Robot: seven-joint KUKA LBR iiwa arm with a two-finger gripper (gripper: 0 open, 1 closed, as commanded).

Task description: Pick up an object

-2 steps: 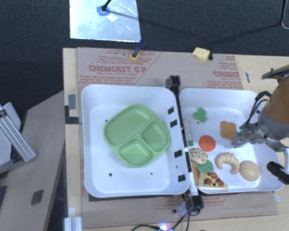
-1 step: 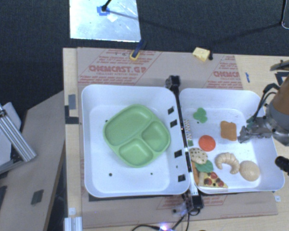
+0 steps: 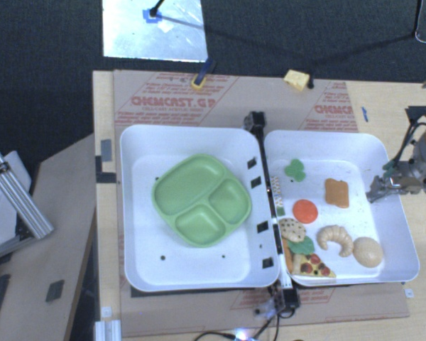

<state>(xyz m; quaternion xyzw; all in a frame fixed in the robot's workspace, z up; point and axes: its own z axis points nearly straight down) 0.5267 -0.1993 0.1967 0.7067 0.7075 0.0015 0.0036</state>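
The right bin [image 3: 355, 148] holds several toy foods: a green leafy piece [image 3: 295, 169], a brown toast-like piece [image 3: 336, 192], a red-orange disc [image 3: 305, 210], a croissant [image 3: 335, 238], a pale egg-like ball [image 3: 367, 251], a cookie [image 3: 292, 229] and a pizza slice [image 3: 311, 263]. My gripper [image 3: 380, 189] hangs over the right bin's right edge, right of the brown piece. Nothing shows between its fingers.
The left bin [image 3: 138, 261] bears a green three-compartment plate [image 3: 201, 199]. A black divider [image 3: 265, 197] runs between the bins. A yellow block [image 3: 295, 79] lies on the cardboard behind the bins, and a shiny metal sheet [image 3: 154, 20] lies further back.
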